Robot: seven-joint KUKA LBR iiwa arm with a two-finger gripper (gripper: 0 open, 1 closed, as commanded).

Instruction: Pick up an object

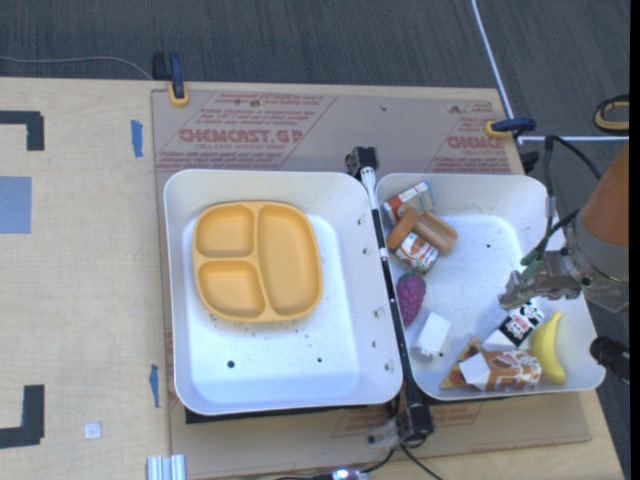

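My gripper (527,288) hangs over the right side of the right bin (480,236), reaching in from the right edge. Just below it lies a small black-and-white object (522,324), with a yellow banana (549,348) beside that. An orange-and-white carton (497,367) lies at the bin's front. At the bin's far left sit a red-and-white can (408,203), a brown hot dog (422,233), a second small can (418,255), a purple object (410,296) and a white block (432,334). I see nothing held in the gripper.
The left bin (340,348) holds a yellow divided plate (258,260). A black hinge strip (383,268) runs between the bins. Cardboard (250,128) lies under both bins, clamped at the back. A cable (560,153) arcs near the arm.
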